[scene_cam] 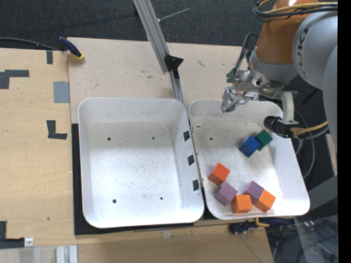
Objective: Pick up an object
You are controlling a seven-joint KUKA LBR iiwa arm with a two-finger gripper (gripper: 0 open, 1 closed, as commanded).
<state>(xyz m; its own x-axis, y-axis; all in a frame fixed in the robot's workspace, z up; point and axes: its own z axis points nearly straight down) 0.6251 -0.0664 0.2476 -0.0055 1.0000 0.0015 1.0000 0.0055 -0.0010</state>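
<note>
Presently the gripper (229, 105) hangs over the upper edge of the right bin (290, 174), nothing visible between its fingers; whether they are parted or closed cannot be told. Blue cube (250, 146) and green cube (264, 139) touch right of centre. Orange cubes (219, 173) and purple cubes (225, 193) cluster at lower right.

The tool (230, 104) is seen above the right bin's (290, 169) far rim, apart from the blue cube (250, 146), green cube (264, 138) and the orange and purple cubes.
</note>
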